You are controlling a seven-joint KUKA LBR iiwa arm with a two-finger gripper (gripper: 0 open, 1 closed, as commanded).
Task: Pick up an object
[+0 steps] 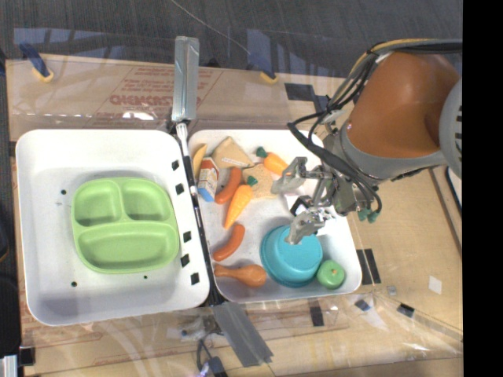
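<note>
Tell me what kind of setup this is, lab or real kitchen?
Most likely a robot lab pick-and-place bench, not a kitchen. Two white bins sit taped on a cardboard-covered bench, the arm trails bare cables, and the food, such as a carrot and an apple, looks like plastic toys.

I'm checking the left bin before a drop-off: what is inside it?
The left bin holds one green divided plate, lying flat with three compartments, nothing in them. Whatever lies under the plate is covered.

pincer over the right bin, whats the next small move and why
Probably lower straight down a little: the pincer hangs open above the right bin, one finger over the blue bowl, with nothing between its fingers.
</note>
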